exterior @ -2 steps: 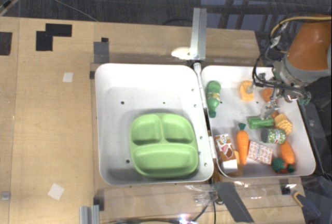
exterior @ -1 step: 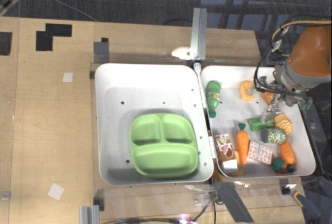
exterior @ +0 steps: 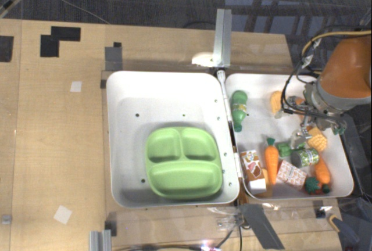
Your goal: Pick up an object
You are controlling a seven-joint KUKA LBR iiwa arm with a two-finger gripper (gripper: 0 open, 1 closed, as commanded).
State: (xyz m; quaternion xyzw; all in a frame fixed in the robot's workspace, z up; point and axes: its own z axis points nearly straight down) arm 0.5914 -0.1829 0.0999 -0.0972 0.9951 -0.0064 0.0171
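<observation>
The gripper (exterior: 303, 138) is seen lowered into the right bin (exterior: 256, 90), below the orange band (exterior: 347, 68) of the arm. Whether anything is clamped cannot be told from this view; the tip is partly hidden by the wrist and cables. The tip is placed among the clutter at the bin's right side, just above a small green-and-grey can (exterior: 307, 157) and just beside a yellow waffle-textured piece (exterior: 317, 140). A yellow-orange item (exterior: 276, 102) is noted to the upper left of the gripper, partly hidden by the cable loop.

Toward the bin's near edge, a carrot (exterior: 271, 164) is laid upright in the view, with a second carrot (exterior: 321, 174) at the right corner, touching a dark green item (exterior: 314, 185). A pink patterned packet (exterior: 291, 174) is lodged between the two carrots. A small printed carton (exterior: 252, 165) is recorded at the lower left corner. A green bottle (exterior: 238, 108) is laid along the left wall, well apart from the gripper.

In the left bin (exterior: 128, 99), a green divided tray (exterior: 184, 161) is recorded, resting flat toward the near side. Both bins are borne by the wooden bench (exterior: 52, 145).
</observation>
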